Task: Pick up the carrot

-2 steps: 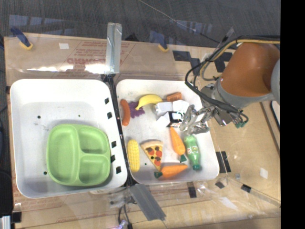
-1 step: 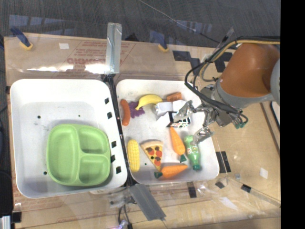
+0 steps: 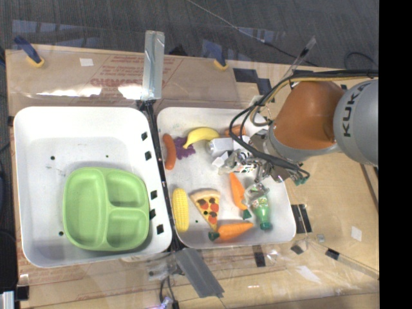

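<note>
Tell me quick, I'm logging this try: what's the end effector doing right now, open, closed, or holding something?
End effector: cannot be told; it sits low over the right bin, just above a carrot, with cables and wrist blocking the view.

The carrot (image 3: 237, 191) is orange, the banana (image 3: 201, 135) yellow, the divided plate (image 3: 106, 208) light green, both bins (image 3: 38, 127) white.

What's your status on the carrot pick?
Gripper low over right white bin, fingers unreadable. Small orange carrot beside it, not seen held. Green bottle crowds close; second orange carrot at front.
</note>
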